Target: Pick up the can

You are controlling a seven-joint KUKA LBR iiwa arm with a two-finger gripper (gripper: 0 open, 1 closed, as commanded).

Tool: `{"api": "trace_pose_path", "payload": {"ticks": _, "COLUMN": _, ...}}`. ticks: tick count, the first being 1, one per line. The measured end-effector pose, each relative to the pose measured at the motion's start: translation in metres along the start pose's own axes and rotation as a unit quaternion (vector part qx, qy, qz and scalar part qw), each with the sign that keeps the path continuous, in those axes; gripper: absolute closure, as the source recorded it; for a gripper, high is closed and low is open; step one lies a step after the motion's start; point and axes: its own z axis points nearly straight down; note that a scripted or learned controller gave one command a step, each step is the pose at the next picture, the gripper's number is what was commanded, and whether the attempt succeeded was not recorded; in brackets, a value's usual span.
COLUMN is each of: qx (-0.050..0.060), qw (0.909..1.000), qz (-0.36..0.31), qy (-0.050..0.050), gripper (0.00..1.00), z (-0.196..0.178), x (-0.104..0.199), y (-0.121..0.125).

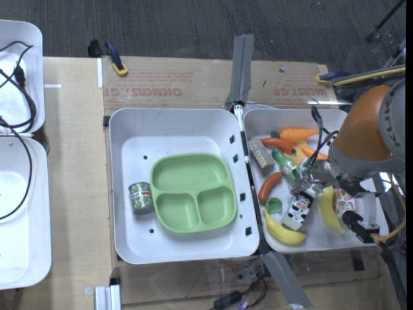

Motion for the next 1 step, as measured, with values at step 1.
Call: {"api": "trace_pose_path", "payload": {"ticks": 1, "qx": 0.000, "qw": 0.9980, "qz": 0.063, "qy": -0.001, "gripper": 1.00, "z": -0.1610, "x": 0.0199, "y": 0.0493}}
